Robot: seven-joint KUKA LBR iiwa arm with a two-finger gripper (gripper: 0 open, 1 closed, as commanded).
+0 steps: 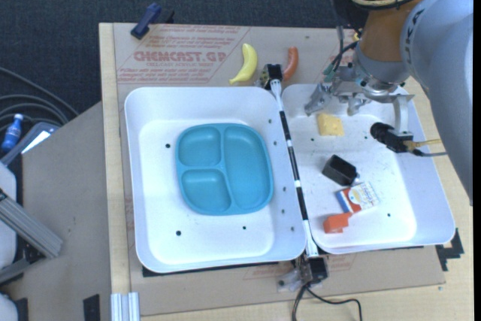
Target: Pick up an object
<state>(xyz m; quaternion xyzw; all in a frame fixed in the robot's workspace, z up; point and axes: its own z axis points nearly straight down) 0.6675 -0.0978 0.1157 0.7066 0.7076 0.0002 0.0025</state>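
My gripper [331, 106] hangs over the far left part of the right bin [421, 184], its fingers spread apart and nothing between them. Just in front of it lies a small yellow chunk [330, 125] on the bin floor, close below the fingertips. A black block [340, 169] lies nearer the bin's middle. A white, red and blue carton [360, 197] and an orange piece [337, 222] lie toward the near edge.
The left bin [150, 184] holds a blue divided plate [223, 168]. A toy banana [245, 64] and an orange-red stick [290, 62] lie on the board behind the bins. A blue object [146, 20] sits at the board's far left corner.
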